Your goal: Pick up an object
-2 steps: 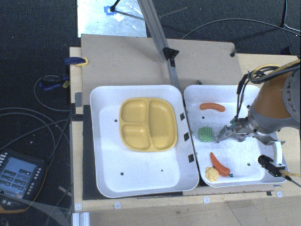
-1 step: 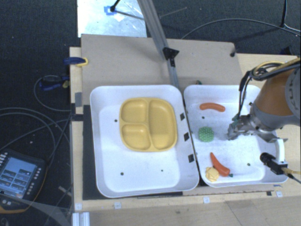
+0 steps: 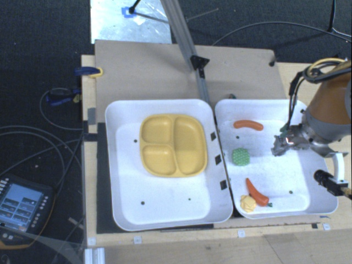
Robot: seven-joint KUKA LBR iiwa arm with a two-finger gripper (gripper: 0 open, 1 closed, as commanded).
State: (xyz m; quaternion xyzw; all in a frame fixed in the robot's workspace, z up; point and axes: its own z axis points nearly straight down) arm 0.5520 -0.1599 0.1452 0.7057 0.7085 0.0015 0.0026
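Your gripper (image 3: 280, 146) sits low over the right bin (image 3: 316, 205), near its right-middle part, at the end of the grey arm with the orange band (image 3: 331, 100) coming in from the right; it's too small and blurred to say how its tip is set, and nothing shows up in it. Pickable things all lie in that same right bin: a green round object (image 3: 240, 157) just left of the gripper, apart from it, an orange sausage-shaped object (image 3: 248, 125) up and to the left near the bin's far wall, a red-orange carrot-like object (image 3: 257, 192) below toward the near wall, tilted, and a yellow lumpy object (image 3: 248, 203) touching the carrot's lower end at the near-left corner. Left bin (image 3: 124, 202) holds a yellow divided plate (image 3: 173, 145) with three compartments, sitting in its upper-middle part. Both bins rest side by side on a tan bench (image 3: 143, 65). You've got cables (image 3: 55, 142) and a pendant with a lit screen (image 3: 19, 202) on the dark floor to the left
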